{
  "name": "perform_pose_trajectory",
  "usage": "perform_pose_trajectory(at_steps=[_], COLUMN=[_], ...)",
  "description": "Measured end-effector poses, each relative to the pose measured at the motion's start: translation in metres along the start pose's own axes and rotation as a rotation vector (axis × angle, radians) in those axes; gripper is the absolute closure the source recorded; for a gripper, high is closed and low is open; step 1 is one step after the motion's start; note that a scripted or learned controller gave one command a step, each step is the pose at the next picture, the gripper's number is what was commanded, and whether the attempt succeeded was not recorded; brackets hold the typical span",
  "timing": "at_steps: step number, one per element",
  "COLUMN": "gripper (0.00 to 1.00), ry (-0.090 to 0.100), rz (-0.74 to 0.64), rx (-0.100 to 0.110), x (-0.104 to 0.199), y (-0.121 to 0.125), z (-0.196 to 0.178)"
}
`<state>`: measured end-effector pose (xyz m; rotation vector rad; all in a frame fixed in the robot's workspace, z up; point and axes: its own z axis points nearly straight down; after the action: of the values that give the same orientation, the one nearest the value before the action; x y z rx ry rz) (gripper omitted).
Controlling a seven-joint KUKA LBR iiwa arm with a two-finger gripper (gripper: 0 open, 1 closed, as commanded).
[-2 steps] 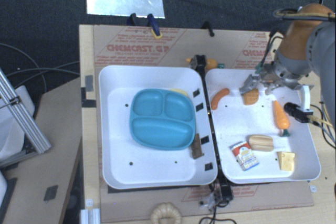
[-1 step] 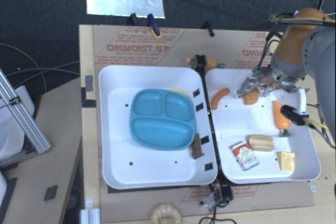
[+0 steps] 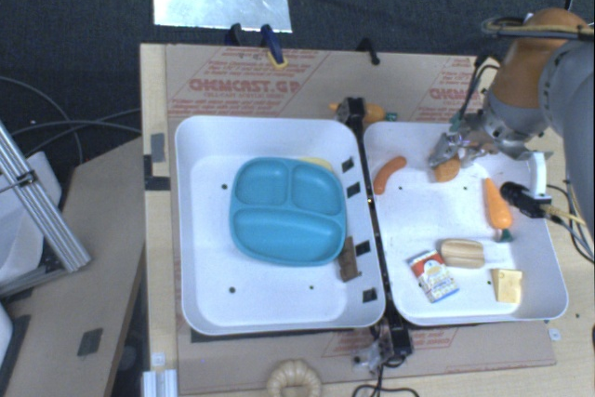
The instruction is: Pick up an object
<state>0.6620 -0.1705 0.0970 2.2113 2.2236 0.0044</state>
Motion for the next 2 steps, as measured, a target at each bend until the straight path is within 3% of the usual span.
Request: perform_pose_trajectory(at_steps=[2], gripper=[1.00], ry=[0.001], rz=[-0.001], rx=[-0.002], x=[0.008], y=[0.005], z=[-0.098])
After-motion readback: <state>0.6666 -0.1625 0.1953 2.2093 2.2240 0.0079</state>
